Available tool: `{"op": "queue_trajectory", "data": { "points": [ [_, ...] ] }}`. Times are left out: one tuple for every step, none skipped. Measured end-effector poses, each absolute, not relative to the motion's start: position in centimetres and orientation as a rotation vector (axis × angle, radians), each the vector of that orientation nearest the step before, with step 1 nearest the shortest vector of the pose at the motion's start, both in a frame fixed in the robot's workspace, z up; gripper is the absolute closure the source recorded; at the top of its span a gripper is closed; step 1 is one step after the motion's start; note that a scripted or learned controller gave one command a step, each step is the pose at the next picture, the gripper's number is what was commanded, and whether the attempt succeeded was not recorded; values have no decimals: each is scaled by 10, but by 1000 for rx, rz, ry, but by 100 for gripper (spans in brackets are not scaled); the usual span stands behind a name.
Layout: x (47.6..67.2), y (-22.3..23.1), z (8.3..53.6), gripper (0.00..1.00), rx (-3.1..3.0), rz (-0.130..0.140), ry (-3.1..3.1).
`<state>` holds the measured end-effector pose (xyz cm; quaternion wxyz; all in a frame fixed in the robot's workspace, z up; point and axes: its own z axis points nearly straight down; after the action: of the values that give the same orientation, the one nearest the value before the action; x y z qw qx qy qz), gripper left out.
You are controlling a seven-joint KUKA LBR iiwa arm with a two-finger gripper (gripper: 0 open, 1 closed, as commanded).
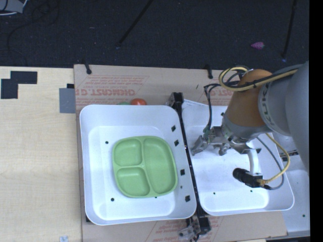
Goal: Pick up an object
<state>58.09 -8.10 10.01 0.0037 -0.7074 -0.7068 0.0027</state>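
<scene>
A robotics lab test bench: a grey industrial robot arm (282, 105) with exposed cables reaches over two white bins (96, 130) on a cardboard sheet (111, 87), with dark carpet (151, 24) and loose wires behind.

Even overhead light, white bins (96, 130) bright and near washed out, soft shadow under the green plate (145, 166), floor beyond the bins dark, slightly soft, grainy focus throughout
</scene>
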Motion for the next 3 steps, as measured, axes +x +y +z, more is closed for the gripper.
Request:
{"op": "queue_trajectory", "data": {
  "points": [
    [582, -83, 114, 100, -2226, 6, -2209],
    [584, -84, 156, 100, -2226, -1, -2217],
    [585, -85, 209, 100, -2223, -3, -2222]
  ]
}}
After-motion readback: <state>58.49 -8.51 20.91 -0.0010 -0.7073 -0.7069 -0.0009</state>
